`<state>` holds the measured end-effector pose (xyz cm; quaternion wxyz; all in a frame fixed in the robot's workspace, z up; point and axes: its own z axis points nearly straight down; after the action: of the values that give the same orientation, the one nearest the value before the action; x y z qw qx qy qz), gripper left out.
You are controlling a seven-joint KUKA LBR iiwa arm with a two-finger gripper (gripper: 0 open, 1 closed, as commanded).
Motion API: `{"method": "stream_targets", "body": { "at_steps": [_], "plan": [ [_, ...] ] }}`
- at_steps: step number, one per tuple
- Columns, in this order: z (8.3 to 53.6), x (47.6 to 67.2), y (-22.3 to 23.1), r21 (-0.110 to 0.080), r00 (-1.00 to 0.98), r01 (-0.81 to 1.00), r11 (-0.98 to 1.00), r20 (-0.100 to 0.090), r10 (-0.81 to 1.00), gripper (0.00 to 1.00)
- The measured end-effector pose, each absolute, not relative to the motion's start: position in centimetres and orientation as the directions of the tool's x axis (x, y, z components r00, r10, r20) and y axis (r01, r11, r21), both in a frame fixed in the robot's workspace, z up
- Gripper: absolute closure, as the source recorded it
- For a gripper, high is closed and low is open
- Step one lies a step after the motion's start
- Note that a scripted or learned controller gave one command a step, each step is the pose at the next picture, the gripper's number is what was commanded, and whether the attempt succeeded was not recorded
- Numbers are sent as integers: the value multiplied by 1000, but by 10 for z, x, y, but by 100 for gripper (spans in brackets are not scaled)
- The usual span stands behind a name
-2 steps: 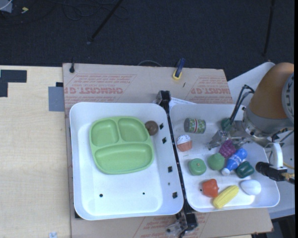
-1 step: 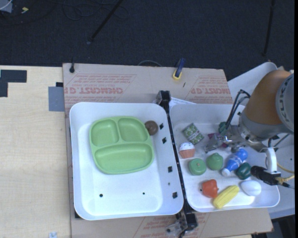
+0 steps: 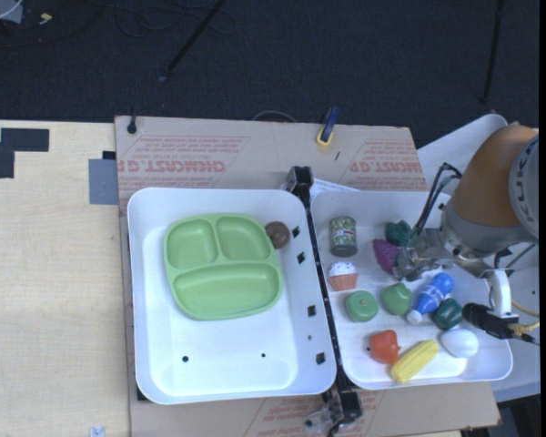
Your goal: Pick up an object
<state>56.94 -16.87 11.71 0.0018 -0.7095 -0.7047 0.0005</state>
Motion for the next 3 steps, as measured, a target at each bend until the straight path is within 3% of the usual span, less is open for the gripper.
{"method": "stream_targets", "body": {
  "at_steps": [2, 3],
  "plan": [
    [230, 574, -179, 3, 0, 1000, 0, -1, 1000, 100],
    [235, 579, -120, -2, -5, 1000, 5, 3, 1000, 100]
  ]
}}
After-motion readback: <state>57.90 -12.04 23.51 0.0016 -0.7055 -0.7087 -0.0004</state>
